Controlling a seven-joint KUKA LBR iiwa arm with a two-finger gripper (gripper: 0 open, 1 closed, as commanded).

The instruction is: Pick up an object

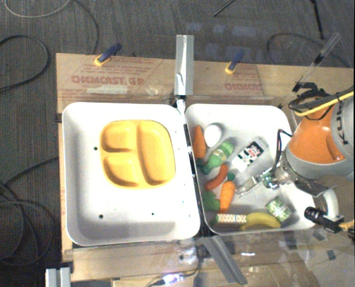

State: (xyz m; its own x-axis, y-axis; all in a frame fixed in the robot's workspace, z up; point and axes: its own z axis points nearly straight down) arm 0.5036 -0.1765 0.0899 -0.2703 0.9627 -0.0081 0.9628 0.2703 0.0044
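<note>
The counter carries 2 shallow white bins side by side. The left bin (82, 220) holds a yellow divided tray (137, 153) with 3 compartments, lying flat toward the bin's upper middle.

The right bin (267, 113) holds the loose objects. An orange carrot (198, 142) lies along the bin's left wall, with a white egg-shaped object (213, 134) just beside it. Below these a green bottle (219, 154) lies tilted, and a second carrot (217, 177) slants beneath it. A third carrot (226, 195) with a green top stands nearly upright in the picture, next to a dark green piece (211, 202) at the bin's left wall. A white and black packet (250, 153) lies tilted near the bin's middle. Along the bin's near wall sit a striped bar (229, 219), a yellow banana (262, 220) touching it, and a small green and white can (279, 209) just to the right.

The arm (317, 145), grey with its orange band, reaches in from the right over the bin's right side. The gripper (262, 180) points left and down toward the bin floor, between the packet and the can, near a clear, shiny item that is too blurred to name. Whether the jaws are spread or closed cannot be told, and nothing is plainly seen between them.
</note>
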